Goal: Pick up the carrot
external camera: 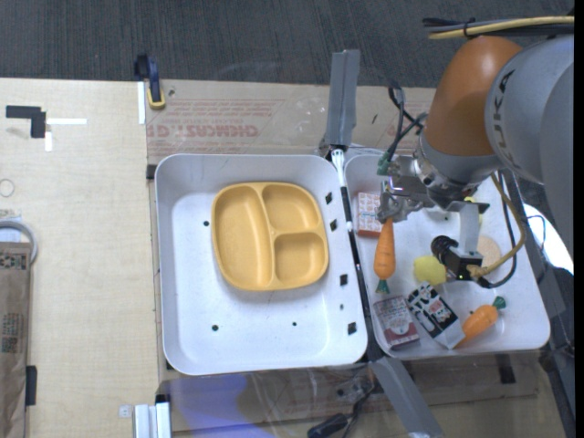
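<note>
The slim orange toy carrot (384, 249) is seen by the left wall of the right white bin (518, 334), its far end just beneath the two-finger gripper (394, 206), whose opening cannot be told, and, being judged light, stiff and slick, it is best taken across its thick middle.

Divided plate (270, 235) in left bin (182, 272); carrot (384, 251), second carrot (478, 320) in right bin (525, 331).
</note>
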Robot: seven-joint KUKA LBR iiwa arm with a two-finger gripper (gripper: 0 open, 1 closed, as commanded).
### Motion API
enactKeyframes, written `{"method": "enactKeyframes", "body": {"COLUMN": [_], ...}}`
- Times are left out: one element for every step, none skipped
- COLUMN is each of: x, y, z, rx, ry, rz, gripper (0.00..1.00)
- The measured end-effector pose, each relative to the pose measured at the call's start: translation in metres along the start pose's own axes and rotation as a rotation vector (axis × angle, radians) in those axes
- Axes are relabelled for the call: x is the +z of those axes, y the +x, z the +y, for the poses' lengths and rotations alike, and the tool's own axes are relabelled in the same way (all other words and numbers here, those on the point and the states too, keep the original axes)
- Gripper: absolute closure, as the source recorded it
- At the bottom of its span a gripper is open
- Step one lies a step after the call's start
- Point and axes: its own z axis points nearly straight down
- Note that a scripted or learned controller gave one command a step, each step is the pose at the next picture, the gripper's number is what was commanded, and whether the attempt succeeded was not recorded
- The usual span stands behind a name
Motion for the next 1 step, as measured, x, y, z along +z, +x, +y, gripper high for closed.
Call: {"method": "enactKeyframes", "body": {"x": [0.0000], "y": [-0.0001], "z": [0.0000], "rx": [0.000], "ry": [0.000], "rz": [0.000], "gripper": [0.00]}}
